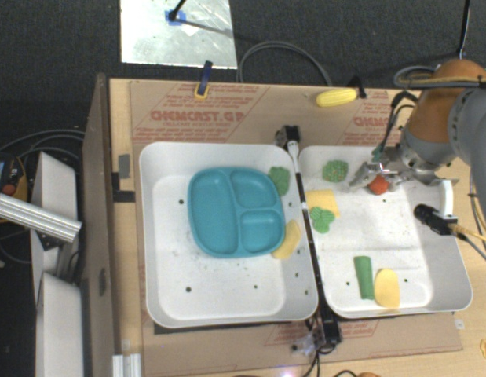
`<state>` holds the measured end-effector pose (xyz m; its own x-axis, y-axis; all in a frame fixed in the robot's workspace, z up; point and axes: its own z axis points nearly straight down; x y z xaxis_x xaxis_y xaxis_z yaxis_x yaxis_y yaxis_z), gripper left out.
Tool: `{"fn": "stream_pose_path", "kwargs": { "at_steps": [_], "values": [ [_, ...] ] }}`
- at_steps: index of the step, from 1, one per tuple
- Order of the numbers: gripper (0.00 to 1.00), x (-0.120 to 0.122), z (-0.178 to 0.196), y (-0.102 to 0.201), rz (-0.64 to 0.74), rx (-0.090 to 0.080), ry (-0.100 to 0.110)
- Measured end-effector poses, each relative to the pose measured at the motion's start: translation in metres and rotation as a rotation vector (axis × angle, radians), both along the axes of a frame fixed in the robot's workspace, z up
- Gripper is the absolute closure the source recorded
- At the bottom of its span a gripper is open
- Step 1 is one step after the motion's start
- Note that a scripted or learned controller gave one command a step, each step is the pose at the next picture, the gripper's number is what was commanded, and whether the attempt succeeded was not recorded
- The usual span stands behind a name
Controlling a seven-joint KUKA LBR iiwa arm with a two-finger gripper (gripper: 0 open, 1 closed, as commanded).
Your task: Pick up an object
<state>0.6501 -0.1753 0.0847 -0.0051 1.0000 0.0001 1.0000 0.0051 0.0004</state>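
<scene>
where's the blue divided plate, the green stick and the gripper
blue divided plate [231, 212], camera view, centre ridge
green stick [363, 276], camera view, mid-length
gripper [378, 176], camera view, between its fingertips

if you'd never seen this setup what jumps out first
The big blue divided plate in the left bin grabs the eye first. Next comes the grey arm's gripper reaching in from the right to the far side of the right bin, with a small orange-red object right at its tip. A green stick and a yellow piece lie side by side at that bin's near end.
</scene>
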Motion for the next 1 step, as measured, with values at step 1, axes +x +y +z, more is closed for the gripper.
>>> {"fn": "stream_pose_path", "kwargs": {
  "at_steps": [1],
  "values": [
    [1.0, 0.0021, 0.0118, -0.0009, 0.001, -0.001, -0.006]
  ]
}}
